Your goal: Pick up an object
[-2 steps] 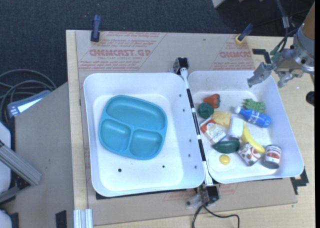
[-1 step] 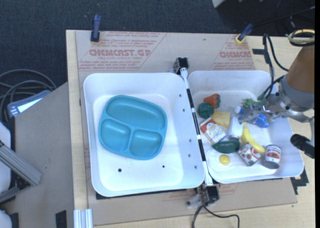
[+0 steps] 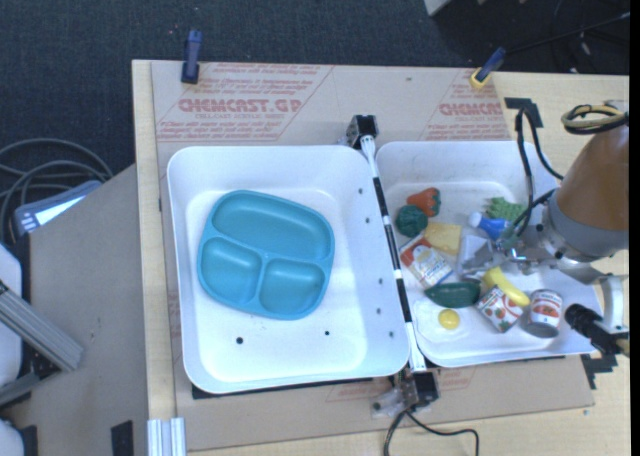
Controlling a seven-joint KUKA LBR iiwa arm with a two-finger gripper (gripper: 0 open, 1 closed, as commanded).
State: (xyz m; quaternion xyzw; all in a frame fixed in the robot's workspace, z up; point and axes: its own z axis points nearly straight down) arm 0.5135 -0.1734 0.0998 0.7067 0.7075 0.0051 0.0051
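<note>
A blue tray (image 3: 265,254) lies in the left bin (image 3: 190,184). The right bin (image 3: 440,156) holds a heap of toy food (image 3: 445,264); the gripper (image 3: 503,256) hangs low over it, nothing visibly held. Judged: reaching stage. Next it must settle on one piece and close.

I see two glossy white bins: the left bin (image 3: 190,184) and the right bin (image 3: 450,156). In the left one lies a turquoise divided plate (image 3: 265,254). The right one is a jumble of colour: a red and green pepper-like toy (image 3: 426,200), a dark green rounded piece (image 3: 410,220), a yellow block (image 3: 445,237), a green leafy toy (image 3: 505,210), a dark green oval (image 3: 454,294), a small yellow ball (image 3: 449,319) and a can with a red and white label (image 3: 543,312). The bench (image 3: 250,104) is tan board printed with red lettering. My arm (image 3: 595,194) shows orange above grey.
</note>
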